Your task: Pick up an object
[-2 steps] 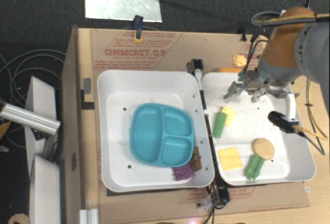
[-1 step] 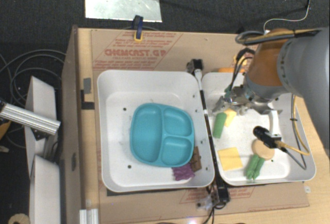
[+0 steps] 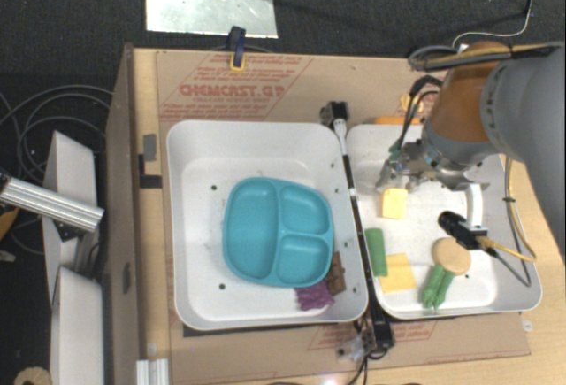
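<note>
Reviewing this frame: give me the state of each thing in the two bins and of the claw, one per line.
claw: low in the right bin, just above the yellow block, grip unclear
yellow block: lying loose in right bin
blue divided plate: flat, upright, in left bin
purple piece: against the plate's near edge
green stick: lying flat
wooden brush: lying on its side

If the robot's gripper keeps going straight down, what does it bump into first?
Probably the pale yellow block in the right bin. The gripper hangs just above it, pointing down, though its height is hard to judge from this view.
</note>
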`<action>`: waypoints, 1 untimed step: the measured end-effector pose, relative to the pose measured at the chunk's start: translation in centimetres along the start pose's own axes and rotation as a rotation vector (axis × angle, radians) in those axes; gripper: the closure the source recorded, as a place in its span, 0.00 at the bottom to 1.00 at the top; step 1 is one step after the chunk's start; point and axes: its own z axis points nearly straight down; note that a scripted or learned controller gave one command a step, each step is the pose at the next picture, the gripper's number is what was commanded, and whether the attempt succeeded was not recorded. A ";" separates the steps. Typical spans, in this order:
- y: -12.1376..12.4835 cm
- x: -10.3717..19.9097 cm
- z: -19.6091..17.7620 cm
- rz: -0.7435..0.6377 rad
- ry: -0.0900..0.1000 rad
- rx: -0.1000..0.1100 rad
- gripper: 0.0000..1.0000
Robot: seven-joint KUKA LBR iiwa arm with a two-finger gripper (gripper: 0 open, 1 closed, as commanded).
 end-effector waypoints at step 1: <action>-2.4 7.2 -8.6 -0.006 0.003 -0.002 1.00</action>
